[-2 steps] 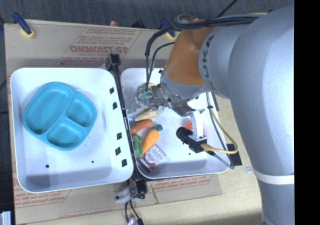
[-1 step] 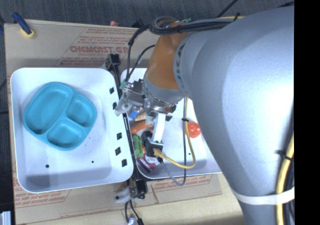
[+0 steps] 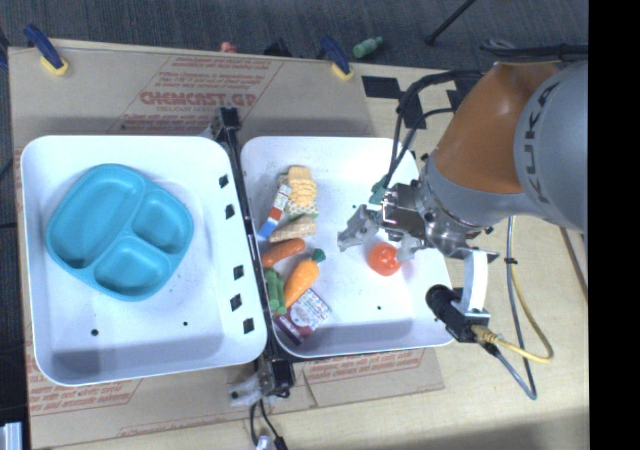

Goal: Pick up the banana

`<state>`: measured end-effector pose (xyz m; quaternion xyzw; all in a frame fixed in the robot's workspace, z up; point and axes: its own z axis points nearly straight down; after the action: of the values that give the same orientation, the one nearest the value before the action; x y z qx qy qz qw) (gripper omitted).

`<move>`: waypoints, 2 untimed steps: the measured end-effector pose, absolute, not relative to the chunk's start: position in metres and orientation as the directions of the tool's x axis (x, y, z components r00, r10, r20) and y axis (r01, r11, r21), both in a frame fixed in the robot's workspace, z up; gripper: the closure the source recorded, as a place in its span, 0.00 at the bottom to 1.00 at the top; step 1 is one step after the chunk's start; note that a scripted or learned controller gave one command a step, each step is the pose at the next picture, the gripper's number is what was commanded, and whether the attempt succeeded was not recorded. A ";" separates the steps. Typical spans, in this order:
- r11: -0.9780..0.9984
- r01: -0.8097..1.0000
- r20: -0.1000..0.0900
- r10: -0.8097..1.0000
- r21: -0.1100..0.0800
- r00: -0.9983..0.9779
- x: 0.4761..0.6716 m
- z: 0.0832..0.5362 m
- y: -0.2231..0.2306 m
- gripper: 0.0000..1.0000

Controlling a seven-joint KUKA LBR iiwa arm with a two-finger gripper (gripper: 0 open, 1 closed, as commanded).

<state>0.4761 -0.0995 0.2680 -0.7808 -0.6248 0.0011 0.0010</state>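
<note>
Your gripper [image 3: 352,233] hangs over the right bin [image 3: 400,163], with a red tomato [image 3: 383,259] just beside it. You cannot tell whether it is wide or narrow. The toy food pile [image 3: 290,228] lies apart from it, along the bin's wall nearest the other bin. You cannot tell which piece there is the banana.

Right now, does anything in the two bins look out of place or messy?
Nothing is spilled or broken. The toy food in the right bin is heaped against the divider, carrots lying crosswise over other pieces, while a tomato sits apart by the gripper. The blue tray lies skewed in the left bin.
</note>
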 end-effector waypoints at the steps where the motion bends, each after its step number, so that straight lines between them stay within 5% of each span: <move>1: -0.100 0.995 0.001 0.995 -0.006 0.100 0.476 0.191 -0.051 0.00; 2: -0.217 0.976 0.000 0.976 -0.005 0.217 0.476 0.191 0.054 0.00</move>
<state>0.4758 0.0539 0.1911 -0.7801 -0.6256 0.0014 0.0020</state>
